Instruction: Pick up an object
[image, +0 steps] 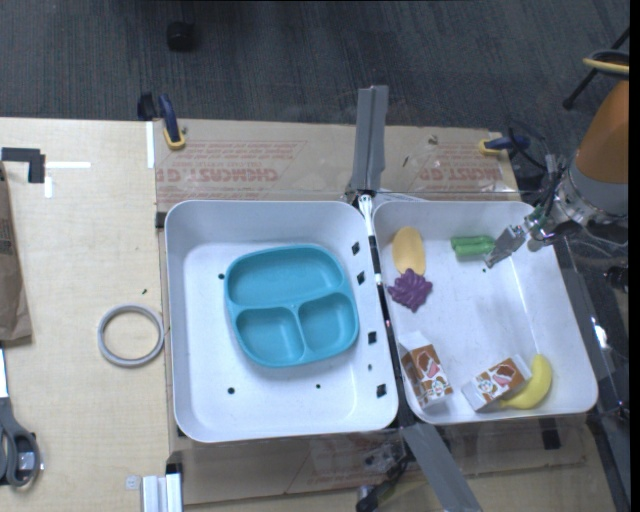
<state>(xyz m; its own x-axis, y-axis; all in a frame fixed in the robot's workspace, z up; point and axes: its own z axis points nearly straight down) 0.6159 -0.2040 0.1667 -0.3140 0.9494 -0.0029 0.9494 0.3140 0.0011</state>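
The right bin (560, 330) holds a green block (470, 244) near its back wall, a yellow lemon-shaped piece (408, 249), a purple grape bunch (410, 290), two small printed cartons (424, 375) (497, 383) and a banana (537, 385) at the front right. My gripper (508, 245) hangs over the bin's back right corner, just right of the green block and tilted toward it. Nothing shows held in it.
The left bin (190, 380) holds a blue divided tray (292, 305). On the bench to the left lie a grey tape ring (131, 334) and scissors (15, 455). A grey bar (370, 140) stands behind the rim where the bins meet.
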